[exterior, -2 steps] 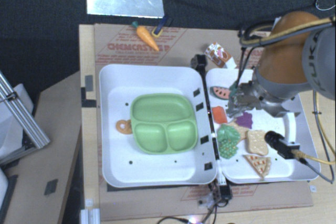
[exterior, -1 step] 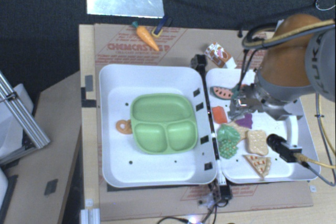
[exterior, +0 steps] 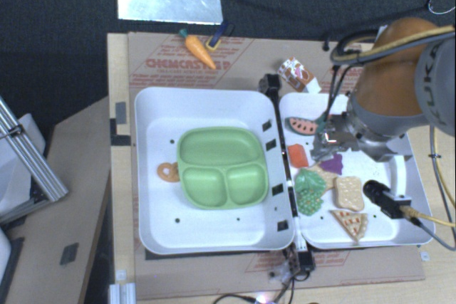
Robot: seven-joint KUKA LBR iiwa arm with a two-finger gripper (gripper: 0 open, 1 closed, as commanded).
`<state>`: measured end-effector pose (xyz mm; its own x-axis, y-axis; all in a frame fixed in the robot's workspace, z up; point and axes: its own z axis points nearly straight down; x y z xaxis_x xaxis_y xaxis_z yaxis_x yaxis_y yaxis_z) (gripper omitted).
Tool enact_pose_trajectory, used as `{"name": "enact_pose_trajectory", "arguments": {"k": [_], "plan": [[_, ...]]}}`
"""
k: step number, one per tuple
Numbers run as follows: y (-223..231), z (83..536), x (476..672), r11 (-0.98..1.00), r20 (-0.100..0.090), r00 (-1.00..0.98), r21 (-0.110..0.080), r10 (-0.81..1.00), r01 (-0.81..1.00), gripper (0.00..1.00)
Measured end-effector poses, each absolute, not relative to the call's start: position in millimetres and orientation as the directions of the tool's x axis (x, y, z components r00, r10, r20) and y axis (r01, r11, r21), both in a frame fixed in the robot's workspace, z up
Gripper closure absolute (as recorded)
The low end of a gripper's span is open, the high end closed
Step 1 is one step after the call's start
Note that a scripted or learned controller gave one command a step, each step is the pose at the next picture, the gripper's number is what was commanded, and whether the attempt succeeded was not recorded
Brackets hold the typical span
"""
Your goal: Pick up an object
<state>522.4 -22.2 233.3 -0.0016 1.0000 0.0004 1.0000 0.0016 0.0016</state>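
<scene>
Arm: the grey KUKA with its orange band (exterior: 399,67) comes in from the right and hangs over the right bin (exterior: 399,235).
End effector (exterior: 326,141): low over the right bin's upper left part, just above the purple piece; honestly can't tell how it's set.
Right bin stuff: watermelon slice (exterior: 302,126), orange block (exterior: 298,154), purple piece (exterior: 332,165), green bunch (exterior: 311,190), cracker (exterior: 348,191), waffle wedge (exterior: 350,223), all loose on the bin floor and packed close together.
Left bin (exterior: 157,224): green divided tray (exterior: 222,167) in the middle, little pretzel (exterior: 168,171) touching its left edge.
Table (exterior: 142,60): toy carrot (exterior: 199,50) behind the bins, small wrapped snack (exterior: 297,75) near the right bin's back edge.
</scene>
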Motion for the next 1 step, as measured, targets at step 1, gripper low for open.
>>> {"name": "enact_pose_trajectory", "arguments": {"k": [1], "plan": [[-26.0, 217.1, 522.2, 0.001, 0.0, -0.001, -0.001, 1.0, 1.0, 1.0]]}}
